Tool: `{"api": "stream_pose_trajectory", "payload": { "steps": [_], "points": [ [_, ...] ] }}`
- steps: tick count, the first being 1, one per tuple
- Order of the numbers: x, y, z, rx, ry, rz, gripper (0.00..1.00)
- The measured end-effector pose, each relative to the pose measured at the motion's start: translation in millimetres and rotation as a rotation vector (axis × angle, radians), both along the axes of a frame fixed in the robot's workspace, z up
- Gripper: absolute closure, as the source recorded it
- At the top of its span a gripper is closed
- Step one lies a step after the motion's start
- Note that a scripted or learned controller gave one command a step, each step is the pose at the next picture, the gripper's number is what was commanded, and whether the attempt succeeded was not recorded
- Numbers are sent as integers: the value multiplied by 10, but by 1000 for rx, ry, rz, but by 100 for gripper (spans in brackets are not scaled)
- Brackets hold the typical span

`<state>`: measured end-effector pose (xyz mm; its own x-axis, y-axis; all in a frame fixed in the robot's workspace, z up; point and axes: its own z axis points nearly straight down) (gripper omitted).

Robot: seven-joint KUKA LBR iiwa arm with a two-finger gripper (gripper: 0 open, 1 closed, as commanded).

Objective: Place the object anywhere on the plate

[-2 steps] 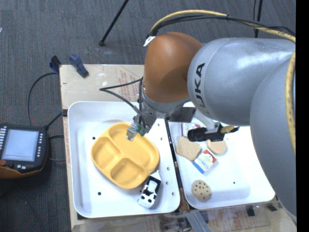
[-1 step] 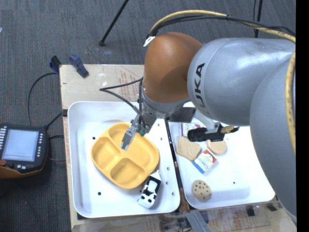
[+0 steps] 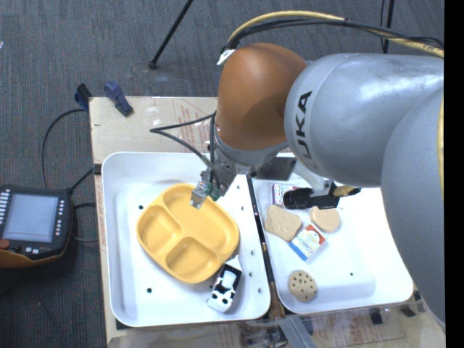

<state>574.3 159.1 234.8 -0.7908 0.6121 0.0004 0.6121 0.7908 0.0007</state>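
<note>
Located gripper [image 3: 205,192] low over the far rim of the yellow plate [image 3: 187,239], above its far compartment. Cannot tell whether open or closed: tip too small and shadowed. Noted a greenish speck [image 3: 212,189] at the tip; possibly the object, possibly tool hardware, not resolved. Judged the pose over the plate to suit a release, if anything is carried.

Found the plate mid left bin [image 3: 116,194], all three compartments bare. Logged a black-and-white carton [image 3: 225,288] off the plate, just beside its near rim, toward the bin's near right corner.

Logged in the right bin [image 3: 377,281]: toast slice [image 3: 283,223], round biscuit [image 3: 325,219], red-and-blue packet [image 3: 307,242], and a cookie [image 3: 303,286] toward the near edge.

Noted a brown board [image 3: 167,114] under both bins, with a blue clamp [image 3: 116,97] at its far left corner. Beyond, dark carpet, teach pendant [image 3: 32,223] at left.
</note>
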Motion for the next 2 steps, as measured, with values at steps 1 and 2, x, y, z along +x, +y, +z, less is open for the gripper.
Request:
{"api": "stream_pose_trajectory", "payload": {
  "steps": [1,2],
  "points": [
    [-1,0,-4,-1,1,0,0],
    [-1031,504,-801,-4,13,50,0]
  ]
}}
